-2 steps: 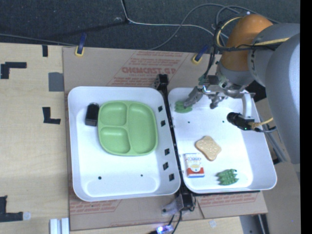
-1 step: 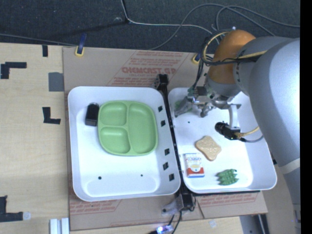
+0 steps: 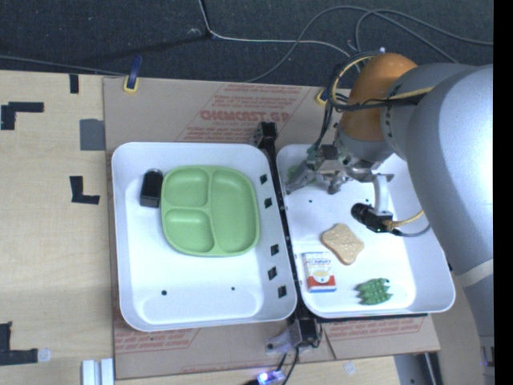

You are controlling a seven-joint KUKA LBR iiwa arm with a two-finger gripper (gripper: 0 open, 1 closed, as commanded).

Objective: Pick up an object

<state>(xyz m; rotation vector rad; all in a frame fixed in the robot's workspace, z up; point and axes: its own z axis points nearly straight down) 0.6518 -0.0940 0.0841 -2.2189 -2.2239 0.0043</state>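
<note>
I see the metal end effector (image 3: 321, 173) at 12 o'clock in the right bin (image 3: 429, 295), grip unclear; tan toast slice (image 3: 343, 243), boxy carton (image 3: 319, 272), bumpy green piece (image 3: 373, 291).

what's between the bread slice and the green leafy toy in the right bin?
Camera view: bare white bin floor separates the bread slice from the green leafy toy. The small carton sits off to the left of that line.
</note>
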